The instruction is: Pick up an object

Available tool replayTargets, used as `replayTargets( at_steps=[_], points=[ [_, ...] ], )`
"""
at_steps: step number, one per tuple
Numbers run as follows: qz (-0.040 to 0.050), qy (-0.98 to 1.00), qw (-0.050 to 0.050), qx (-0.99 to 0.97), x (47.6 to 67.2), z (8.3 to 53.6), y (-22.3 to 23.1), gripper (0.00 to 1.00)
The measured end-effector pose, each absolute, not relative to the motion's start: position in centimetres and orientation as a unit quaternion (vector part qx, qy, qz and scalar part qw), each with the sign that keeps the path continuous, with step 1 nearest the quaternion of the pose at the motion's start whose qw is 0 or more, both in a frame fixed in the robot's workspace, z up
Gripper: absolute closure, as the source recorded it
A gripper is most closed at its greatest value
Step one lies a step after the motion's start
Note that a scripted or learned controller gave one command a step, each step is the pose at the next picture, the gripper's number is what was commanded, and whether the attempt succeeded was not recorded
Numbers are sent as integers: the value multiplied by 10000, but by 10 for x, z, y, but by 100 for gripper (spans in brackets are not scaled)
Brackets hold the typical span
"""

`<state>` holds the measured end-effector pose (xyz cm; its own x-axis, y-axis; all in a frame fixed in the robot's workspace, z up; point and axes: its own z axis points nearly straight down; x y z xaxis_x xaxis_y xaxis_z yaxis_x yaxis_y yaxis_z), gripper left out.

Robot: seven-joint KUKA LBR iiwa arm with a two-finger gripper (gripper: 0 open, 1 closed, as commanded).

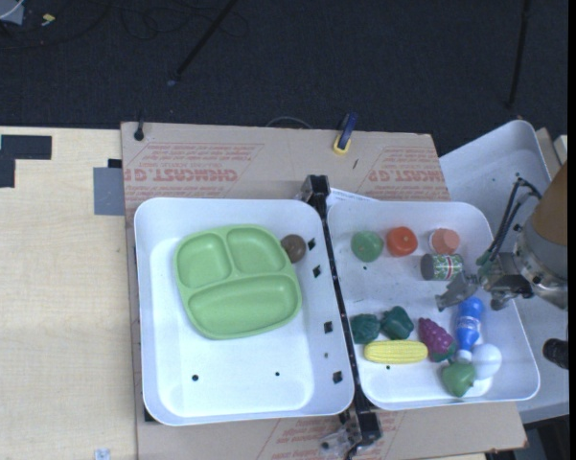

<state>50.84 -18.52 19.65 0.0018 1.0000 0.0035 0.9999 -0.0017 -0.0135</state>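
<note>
While the two white bins sit side by side on the bench, the left bin (pixel 163 372) carries a green divided plate (pixel 237 281) toward its upper half, with a small brown ball (pixel 293 247) just beside the plate's upper right corner, against the bin's right wall. Next in size comes the right bin (pixel 403 396), which holds all the likely targets. Along its upper edge lie a green round piece (pixel 367 246), an orange-red one (pixel 401 241) and a paler orange one (pixel 445 241), with a small can (pixel 442 265) just below the last. Near its lower edge sit two dark green pieces (pixel 381 325), a yellow corn cob (pixel 396 353), a purple grape bunch (pixel 435 334), a blue bottle (pixel 470 323) with a white piece (pixel 486 359) beside it, and a green piece (pixel 457 379) in the lower right corner. Over the bin's right side hangs the gripper (pixel 470 286), between the can and the blue bottle; whether it is released or clenched cannot be told from this slant, and nothing is seen grasped. I judge the arm to be at the approach step, with no object lifted yet. To do it well, the descent should settle on one object, since the can and bottle lie close enough that the tool could nudge one while reaching the other. The bottle, lying down and round, may roll, so a grasp across its narrow body seems safer than one along its length.
</note>
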Motion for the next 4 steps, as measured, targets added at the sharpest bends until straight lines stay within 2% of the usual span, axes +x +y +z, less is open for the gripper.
replayTargets(
  at_steps=[1, 2, 3, 4],
  points=[
    [4, -7071, 14, -7071, 511, 203, -186, 0],
    [16, -7074, 32, -7068, 511, 152, -194, 0],
    [-50, -7078, -73, -7063, 519, 112, -195, 0],
    [-66, -7070, -101, -7071, 523, 108, -195, 0]
  ],
)
